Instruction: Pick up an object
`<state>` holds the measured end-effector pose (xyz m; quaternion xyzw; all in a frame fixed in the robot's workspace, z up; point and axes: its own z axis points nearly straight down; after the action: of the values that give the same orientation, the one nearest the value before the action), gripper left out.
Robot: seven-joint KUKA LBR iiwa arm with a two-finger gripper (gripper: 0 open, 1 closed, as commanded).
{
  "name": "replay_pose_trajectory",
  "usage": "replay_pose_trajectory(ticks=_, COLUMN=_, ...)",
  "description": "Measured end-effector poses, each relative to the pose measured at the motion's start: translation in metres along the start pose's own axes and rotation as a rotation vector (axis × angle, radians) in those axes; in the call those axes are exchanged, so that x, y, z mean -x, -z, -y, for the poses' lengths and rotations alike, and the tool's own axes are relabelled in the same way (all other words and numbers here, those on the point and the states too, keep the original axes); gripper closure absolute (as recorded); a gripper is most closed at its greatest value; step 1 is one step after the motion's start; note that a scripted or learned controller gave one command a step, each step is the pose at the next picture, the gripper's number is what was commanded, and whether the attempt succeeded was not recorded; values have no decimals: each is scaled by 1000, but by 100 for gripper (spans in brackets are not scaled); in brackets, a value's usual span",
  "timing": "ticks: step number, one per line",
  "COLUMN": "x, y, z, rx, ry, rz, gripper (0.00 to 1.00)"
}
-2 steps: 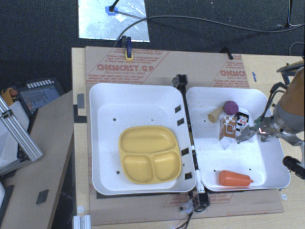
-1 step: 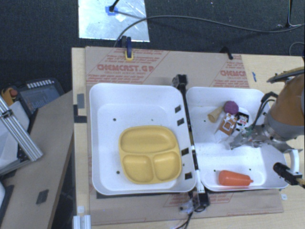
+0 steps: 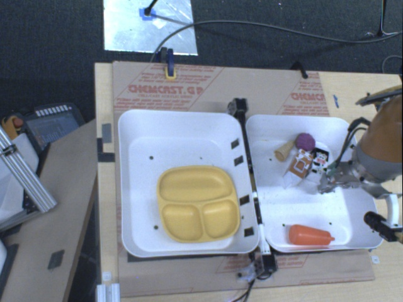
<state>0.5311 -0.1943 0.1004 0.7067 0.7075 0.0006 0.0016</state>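
The gripper [image 3: 325,185], its jaw state impossible to tell, hangs low in the right bin [image 3: 277,228] beside a small carton [image 3: 301,164], seemingly positioned for a grasp.

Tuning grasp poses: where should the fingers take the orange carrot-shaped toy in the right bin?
Probably across the thick middle of the orange carrot-shaped toy, from straight above. It lies flat, long axis left-right, tapering rightward, apart from the other items in the white right bin.

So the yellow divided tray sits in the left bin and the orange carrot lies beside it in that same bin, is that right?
Not quite: the camera view shows the orange carrot in the right bin, near its front edge. The yellow divided tray does sit in the left bin.
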Motion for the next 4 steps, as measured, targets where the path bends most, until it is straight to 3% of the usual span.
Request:
replay_pose_trajectory(ticks=3, x=7, y=148, z=-16, rx=3, ry=3, rz=1, gripper=100)
replay_pose_trajectory(ticks=4, x=7, y=179, z=-18, rx=2, ry=4, rz=1, gripper=100)
